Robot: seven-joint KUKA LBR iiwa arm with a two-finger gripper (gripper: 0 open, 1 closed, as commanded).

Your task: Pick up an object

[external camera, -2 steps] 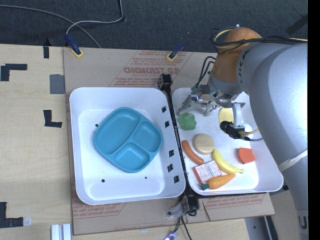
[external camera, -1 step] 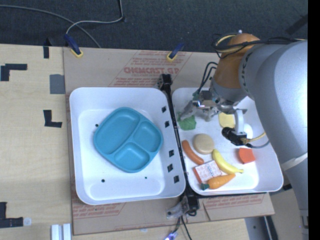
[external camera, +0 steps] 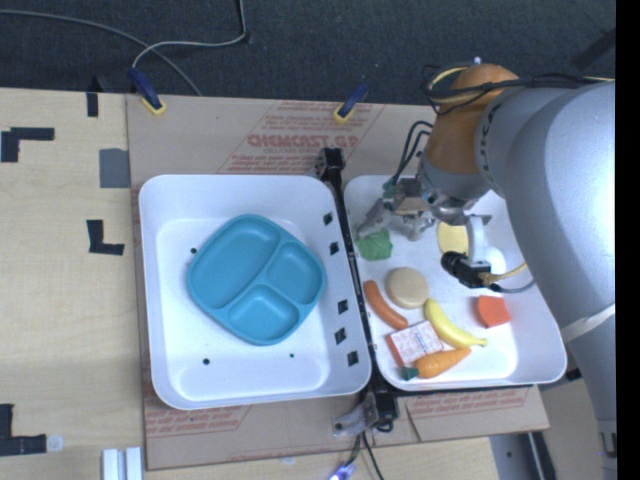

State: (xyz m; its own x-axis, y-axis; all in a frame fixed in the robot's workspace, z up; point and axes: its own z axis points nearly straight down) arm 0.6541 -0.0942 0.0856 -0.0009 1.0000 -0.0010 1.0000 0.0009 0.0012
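Hovering over green toy [external camera: 375, 245] at right bin's [external camera: 530, 368] upper-left corner, gripper [external camera: 400, 211] open, holding nothing. Could clip bin wall or divider; toy could slide off toward sausage [external camera: 385, 305].

Right white bin [external camera: 540, 363] holds the pickable toys. Small green chunky piece [external camera: 375, 245] sits near the bin's left wall, up top. Round beige cookie-like disc [external camera: 407, 287] lies flat mid-bin. Orange sausage-shaped piece [external camera: 384, 305] slants just left of it. Yellow plastic banana [external camera: 450, 326] lies diagonal below the disc. Red-and-white flat packet [external camera: 412, 343] touches the banana. Orange carrot [external camera: 440, 362] lies along the bin's near edge. Orange block [external camera: 492, 311] sits right. Pale yellow piece [external camera: 452, 238] partly hidden.
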